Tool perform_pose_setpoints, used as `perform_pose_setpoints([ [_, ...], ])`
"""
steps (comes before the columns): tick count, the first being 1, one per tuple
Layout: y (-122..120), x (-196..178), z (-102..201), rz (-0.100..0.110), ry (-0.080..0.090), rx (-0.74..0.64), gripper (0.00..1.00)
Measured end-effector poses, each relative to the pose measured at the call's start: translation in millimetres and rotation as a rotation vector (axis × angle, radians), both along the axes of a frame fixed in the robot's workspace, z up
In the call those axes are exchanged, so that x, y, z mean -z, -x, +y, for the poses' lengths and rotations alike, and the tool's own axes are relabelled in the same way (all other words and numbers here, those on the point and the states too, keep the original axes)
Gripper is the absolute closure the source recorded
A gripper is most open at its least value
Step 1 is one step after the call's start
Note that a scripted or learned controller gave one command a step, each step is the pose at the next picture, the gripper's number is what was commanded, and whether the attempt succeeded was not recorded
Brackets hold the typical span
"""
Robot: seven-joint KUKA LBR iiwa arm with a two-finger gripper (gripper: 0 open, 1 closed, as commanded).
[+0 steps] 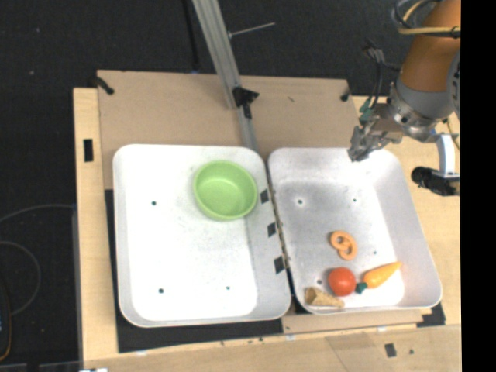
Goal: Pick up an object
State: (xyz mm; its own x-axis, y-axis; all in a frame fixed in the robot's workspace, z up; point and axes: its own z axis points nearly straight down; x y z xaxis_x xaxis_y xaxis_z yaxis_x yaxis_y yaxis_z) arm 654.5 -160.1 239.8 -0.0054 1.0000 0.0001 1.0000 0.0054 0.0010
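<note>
While hovering over the right bin's (403,200) far-right corner, gripper (358,153) is carrying nothing, finger gap unclear | bowl (225,190) is sitting in left bin (147,239) | no writing legible

Both bins (147,285) were white, the right one (403,200) scuffed grey in the middle. Bowl (225,190) was lime green. Tomato (341,281) red with a green stem, carrot (381,273) orange-yellow, pretzel (342,243) orange, bread (323,298) tan. Bench (178,107) was pale wood with brown board, black tape marks along the edges. Arm (428,60) orange over grey, gripper (359,153) dark grey. Floor black.
</note>
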Motion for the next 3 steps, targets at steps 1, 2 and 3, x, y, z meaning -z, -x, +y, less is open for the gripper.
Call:
perform_pose_setpoints([
  [1,9.8,-0.5,60.1,0.000,-0.001,-0.002,1.00],
  [2,20.6,-0.6,119.6,0.001,-0.002,-0.002,1.00],
  [3,47.1,-6.6,164.3,0.001,-0.002,-0.002,1.00],
])
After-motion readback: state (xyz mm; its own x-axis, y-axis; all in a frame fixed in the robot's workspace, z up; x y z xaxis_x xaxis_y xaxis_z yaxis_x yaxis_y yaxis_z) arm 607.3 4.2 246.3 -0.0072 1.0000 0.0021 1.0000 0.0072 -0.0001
